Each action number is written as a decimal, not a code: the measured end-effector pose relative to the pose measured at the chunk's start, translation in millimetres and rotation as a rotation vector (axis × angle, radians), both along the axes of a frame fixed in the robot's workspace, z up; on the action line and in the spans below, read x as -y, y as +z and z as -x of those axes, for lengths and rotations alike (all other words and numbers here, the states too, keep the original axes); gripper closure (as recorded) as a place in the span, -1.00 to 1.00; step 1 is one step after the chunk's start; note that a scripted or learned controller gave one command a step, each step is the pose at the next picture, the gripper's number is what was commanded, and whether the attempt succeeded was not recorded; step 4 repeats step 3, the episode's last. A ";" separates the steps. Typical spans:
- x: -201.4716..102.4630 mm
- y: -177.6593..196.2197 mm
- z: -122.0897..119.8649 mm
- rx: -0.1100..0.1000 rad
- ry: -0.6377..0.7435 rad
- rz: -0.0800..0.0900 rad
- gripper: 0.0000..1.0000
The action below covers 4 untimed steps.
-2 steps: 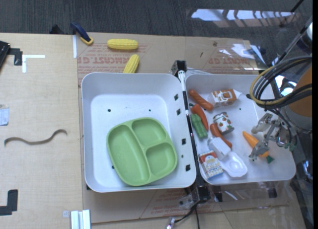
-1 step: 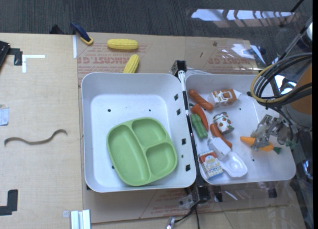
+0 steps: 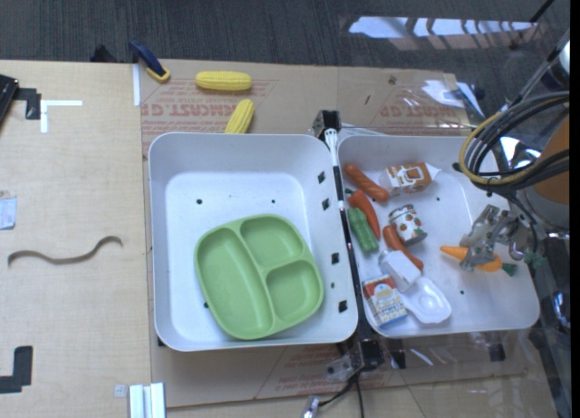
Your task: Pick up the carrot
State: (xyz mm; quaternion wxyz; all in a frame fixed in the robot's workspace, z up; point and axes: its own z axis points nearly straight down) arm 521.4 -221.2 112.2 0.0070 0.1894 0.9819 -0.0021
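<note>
1. Looking into the right bin (image 3: 507, 316), I see the hand (image 3: 483, 248) low at its right side.
2. The carrot (image 3: 471, 257) lies directly under the hand, touching it.
3. I cannot tell how the hand stands.

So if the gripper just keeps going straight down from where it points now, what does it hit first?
Most likely the carrot: the gripper sits right over it in the right bin. Depth is unclear from this slanted view.

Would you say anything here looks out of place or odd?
Yes: two yellow corn cobs lie outside the bins on the cardboard sheet behind the left bin, and a brown wavy strip lies loose on the wooden bench.
</note>
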 end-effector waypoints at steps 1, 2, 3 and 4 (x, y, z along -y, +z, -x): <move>-0.2 0.0 -0.1 0.000 0.000 0.000 -1.00; 0.6 -20.2 -3.7 -0.008 -0.262 -0.007 -1.00; -1.5 -11.2 -5.3 -0.006 -0.258 -0.008 1.00; -1.5 -11.2 -5.3 -0.006 -0.258 -0.008 1.00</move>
